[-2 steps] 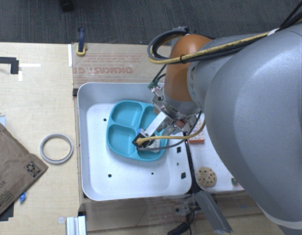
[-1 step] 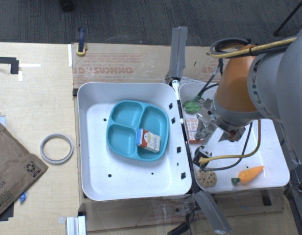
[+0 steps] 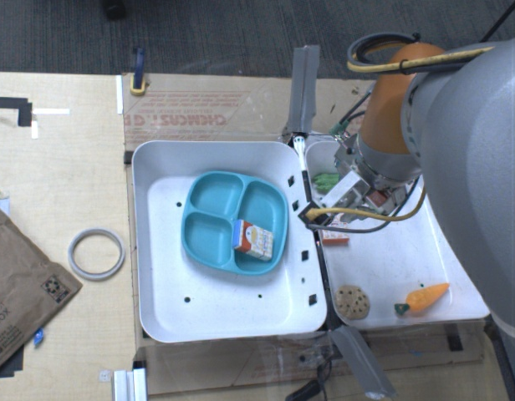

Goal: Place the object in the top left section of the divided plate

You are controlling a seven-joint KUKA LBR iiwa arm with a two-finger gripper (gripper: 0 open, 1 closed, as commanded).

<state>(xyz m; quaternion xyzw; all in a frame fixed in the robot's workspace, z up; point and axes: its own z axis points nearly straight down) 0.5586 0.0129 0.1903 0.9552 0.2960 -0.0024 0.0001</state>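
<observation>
A teal divided plate [image 3: 209, 224] lies in the left white bin [image 3: 157, 291]. A small white, orange and blue carton [image 3: 254, 240] lies on its side at the plate's lower right, near the rim. My gripper [image 3: 344, 194] hangs over the left part of the right bin [image 3: 425, 249], just right of the wall between the bins. It is apart from the plate and the carton. The wrist and cables hide its tips.
In the right bin lie a green item [image 3: 326, 180] under the gripper, a red and white item [image 3: 334, 239], a brown cookie [image 3: 352, 302] and an orange carrot [image 3: 426, 296]. A grey tape ring [image 3: 96, 252] and a brown cardboard sheet [image 3: 19, 295] lie left of the bins.
</observation>
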